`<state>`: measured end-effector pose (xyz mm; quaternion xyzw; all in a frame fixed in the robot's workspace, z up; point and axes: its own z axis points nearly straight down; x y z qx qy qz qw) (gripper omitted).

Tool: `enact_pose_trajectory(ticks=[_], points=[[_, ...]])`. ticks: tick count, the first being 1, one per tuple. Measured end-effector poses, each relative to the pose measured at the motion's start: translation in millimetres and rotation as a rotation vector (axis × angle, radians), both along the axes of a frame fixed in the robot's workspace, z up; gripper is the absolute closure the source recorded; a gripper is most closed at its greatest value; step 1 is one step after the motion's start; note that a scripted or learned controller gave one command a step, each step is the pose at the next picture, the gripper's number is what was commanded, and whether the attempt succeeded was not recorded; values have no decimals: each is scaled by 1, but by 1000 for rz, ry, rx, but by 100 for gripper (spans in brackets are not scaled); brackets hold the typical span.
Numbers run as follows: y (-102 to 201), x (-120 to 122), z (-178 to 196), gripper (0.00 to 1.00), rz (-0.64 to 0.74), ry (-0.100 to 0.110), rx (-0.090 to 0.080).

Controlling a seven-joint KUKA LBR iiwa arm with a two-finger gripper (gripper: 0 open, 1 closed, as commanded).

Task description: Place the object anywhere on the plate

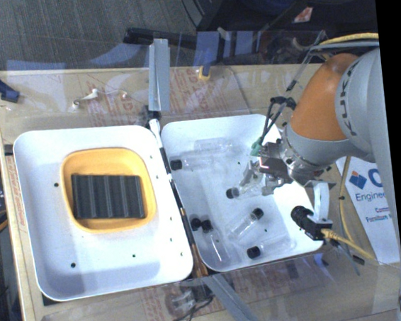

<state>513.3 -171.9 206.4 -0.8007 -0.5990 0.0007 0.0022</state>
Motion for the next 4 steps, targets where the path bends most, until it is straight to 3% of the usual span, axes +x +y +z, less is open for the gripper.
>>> enact_pose_trajectory(ticks=[1, 2, 3, 4], points=[[61, 29, 23, 100, 90, 0, -1], [88, 66, -4, 100, 410, -2, -2], [125, 79, -4, 100, 483, -9, -7], [127, 79, -5, 0, 485, -6, -3]])
